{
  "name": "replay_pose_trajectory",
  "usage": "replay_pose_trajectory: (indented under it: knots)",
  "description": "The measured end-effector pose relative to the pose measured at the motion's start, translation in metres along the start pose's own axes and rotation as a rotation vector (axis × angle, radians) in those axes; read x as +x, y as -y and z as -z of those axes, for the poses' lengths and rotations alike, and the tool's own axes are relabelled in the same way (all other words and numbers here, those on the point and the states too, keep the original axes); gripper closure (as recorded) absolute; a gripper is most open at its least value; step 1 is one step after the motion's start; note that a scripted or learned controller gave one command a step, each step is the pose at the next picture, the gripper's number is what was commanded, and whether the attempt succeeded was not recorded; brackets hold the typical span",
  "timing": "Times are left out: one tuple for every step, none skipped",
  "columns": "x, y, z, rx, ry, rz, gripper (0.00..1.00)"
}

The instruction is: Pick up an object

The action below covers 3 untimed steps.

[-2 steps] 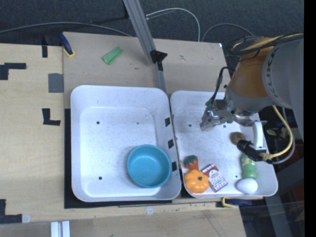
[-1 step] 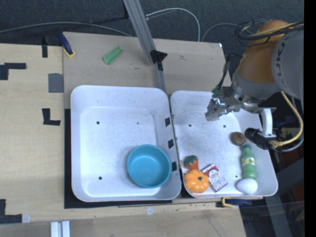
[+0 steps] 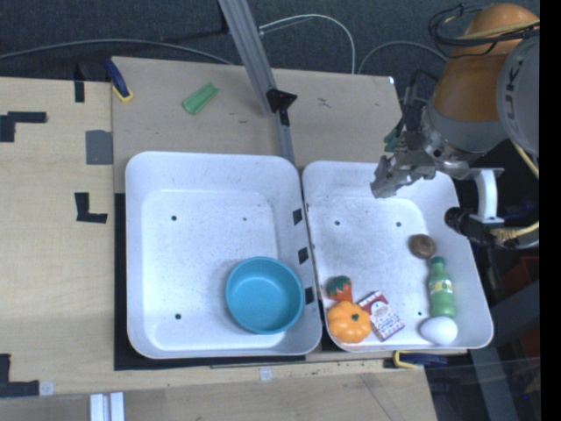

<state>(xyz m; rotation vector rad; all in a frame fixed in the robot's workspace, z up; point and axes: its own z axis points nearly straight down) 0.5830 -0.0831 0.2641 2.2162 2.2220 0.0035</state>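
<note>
**Fig. — Arm over right bin, objects clustered at lower edge**

The arm [image 3: 478, 77] entered from the upper right of the frame, grey w/ an orange band above the wrist. Its gripper [image 3: 386, 182] hung over the upper part of the right bin [image 3: 351, 182], near the top rim. Nothing was seen between the fingers; whether they were spread or closed could not be told from this angle.

Right bin contents, all well apart from the gripper, toward the lower right of the frame:
- brown roundish object [image 3: 422, 246], approx. mid-right of the bin;
- green bottle [image 3: 440, 292], just below the brown object, lying along the right wall;
- white egg-shaped object [image 3: 438, 330], at the lower right corner, touching or nearly touching the bottle's lower end;
- orange pumpkin-like object [image 3: 350, 323], at the lower left corner of the bin;
- small red-and-green item [image 3: 339, 287], just above the pumpkin;
- red-and-white packet [image 3: 380, 314], beside the pumpkin on its right, tilted.

The left bin [image 3: 175, 182] held a blue bowl [image 3: 264, 294], upright, at its lower right corner.

On the bench [image 3: 53, 235], upper left of centre: a green block [image 3: 200, 98], outside both bins. A grey pole [image 3: 250, 46] ran diagonally from the top edge down to the gap between the bins.
</note>
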Motion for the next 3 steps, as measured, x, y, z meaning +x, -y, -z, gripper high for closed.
replay_pose_trajectory:
  knots:
    - [0.045, 0.005, -0.015, 0.006, -0.001, 0.003, 1.00]
    - [0.105, 0.006, -0.012, 0.005, -0.002, 0.005, 1.00]
    - [0.157, 0.018, -0.028, 0.008, -0.001, 0.004, 1.00]
